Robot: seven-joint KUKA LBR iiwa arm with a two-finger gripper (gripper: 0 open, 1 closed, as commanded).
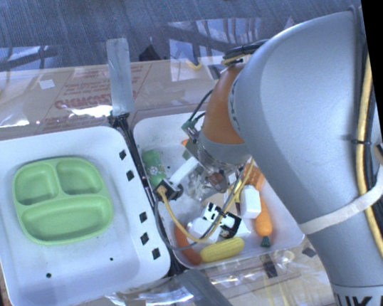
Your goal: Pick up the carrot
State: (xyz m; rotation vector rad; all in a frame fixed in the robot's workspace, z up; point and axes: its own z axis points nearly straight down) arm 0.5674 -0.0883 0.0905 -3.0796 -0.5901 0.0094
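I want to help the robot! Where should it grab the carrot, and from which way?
Probably around the middle of the carrot, coming straight down from above. It lies lengthwise near the right bin's right wall, with a white block partly over its upper end and the yellow corn near its lower end. The orange middle looks freest. The gripper is above the bin now.

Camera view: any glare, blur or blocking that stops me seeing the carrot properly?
Camera view: the arm looms large and soft-edged, covering much of the right bin; the carrot shows only partly beside it; the gripper area is cluttered by cables and blurred; daylight glares off clear plastic behind the bins; the green plate is evenly lit and sharp.
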